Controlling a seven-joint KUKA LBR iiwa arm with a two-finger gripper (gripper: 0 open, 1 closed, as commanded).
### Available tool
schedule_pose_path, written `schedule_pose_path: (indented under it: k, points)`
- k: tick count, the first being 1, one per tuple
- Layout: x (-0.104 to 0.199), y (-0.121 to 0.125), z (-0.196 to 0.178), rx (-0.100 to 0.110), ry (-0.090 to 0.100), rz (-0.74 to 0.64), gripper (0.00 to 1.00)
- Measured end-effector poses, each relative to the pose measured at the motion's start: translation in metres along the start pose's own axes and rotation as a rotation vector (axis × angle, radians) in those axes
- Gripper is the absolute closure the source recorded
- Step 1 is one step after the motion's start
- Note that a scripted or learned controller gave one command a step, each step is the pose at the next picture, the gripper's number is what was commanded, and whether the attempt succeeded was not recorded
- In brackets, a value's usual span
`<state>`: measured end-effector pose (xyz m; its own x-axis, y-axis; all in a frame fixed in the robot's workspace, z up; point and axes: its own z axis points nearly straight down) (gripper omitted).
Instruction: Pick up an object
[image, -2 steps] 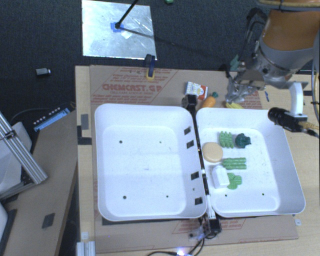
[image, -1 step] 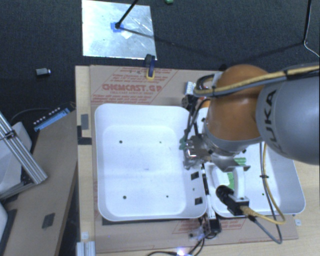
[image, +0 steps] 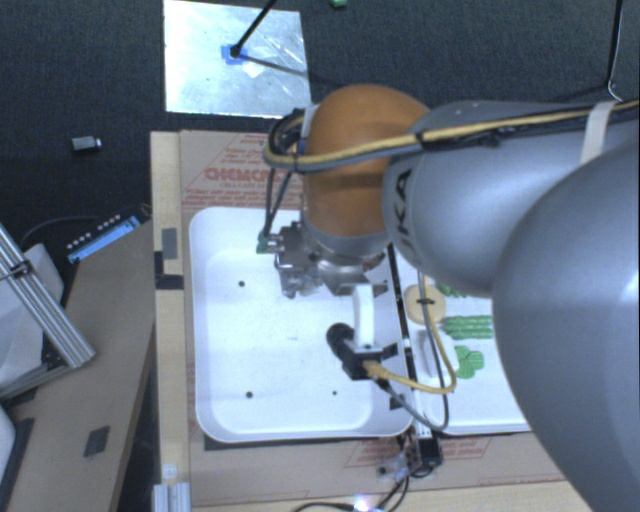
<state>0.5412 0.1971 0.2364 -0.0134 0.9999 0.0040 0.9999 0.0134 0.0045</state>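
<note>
My gripper hangs over the upper middle of the left white bin, mostly hidden under the orange band and grey wrist. In the right bin, partly covered by the arm, lie a green ridged piece, a smaller green piece below it, and a pale yellow round thing. These objects sit to the right of the gripper, apart from it. Nothing shows in the gripper's grasp.
Both bins rest on a cardboard sheet. A shiny metal plate lies beyond the bench at the top. An aluminium frame stands at the left. The grey arm covers the right part of the view.
</note>
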Motion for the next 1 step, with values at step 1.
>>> schedule_pose_path:
  k: [1]
  points:
    - [-0.0452,-0.0405,0.0877,0.015,-0.007,0.016,1.0]
